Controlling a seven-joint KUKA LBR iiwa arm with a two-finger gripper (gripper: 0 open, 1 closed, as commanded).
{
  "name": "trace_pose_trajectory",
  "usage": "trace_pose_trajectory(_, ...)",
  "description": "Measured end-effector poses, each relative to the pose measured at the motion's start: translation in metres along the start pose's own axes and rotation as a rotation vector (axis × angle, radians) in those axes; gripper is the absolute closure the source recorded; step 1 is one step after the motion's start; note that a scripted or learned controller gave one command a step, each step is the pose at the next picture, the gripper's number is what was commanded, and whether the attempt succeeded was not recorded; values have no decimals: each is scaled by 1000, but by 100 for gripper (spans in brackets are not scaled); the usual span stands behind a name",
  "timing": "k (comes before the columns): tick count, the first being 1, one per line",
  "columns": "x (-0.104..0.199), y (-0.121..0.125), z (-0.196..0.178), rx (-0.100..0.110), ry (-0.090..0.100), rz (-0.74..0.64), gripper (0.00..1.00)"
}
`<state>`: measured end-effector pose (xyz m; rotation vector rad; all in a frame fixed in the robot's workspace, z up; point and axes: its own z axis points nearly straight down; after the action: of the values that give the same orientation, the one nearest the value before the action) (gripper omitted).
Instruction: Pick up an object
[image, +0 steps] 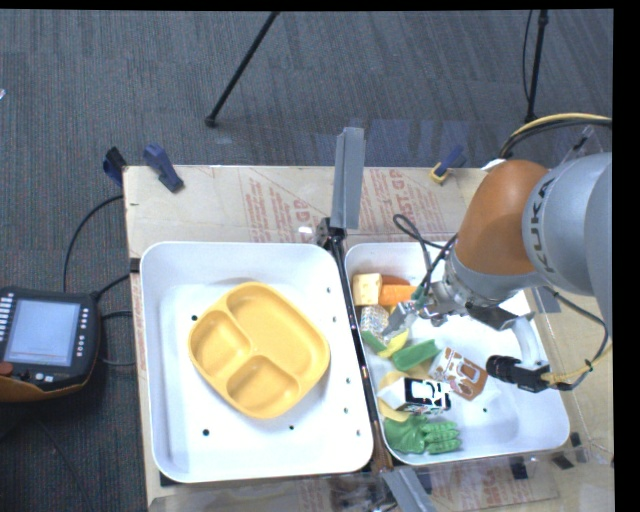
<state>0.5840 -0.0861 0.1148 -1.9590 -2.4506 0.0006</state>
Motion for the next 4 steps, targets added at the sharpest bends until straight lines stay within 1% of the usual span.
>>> trace_pose_trajectory(1, 23, 13, -107, -11, -5, -9, 0)
trace_pose_trajectory(2, -11, 50, 13, -6, -4, -119, 0)
trace_pose_trajectory(3, -11, 49, 7, 0, -1, -114, 100)
trace_pose_trajectory(4, -11, 48, 7, 0, -1, -113, 0)
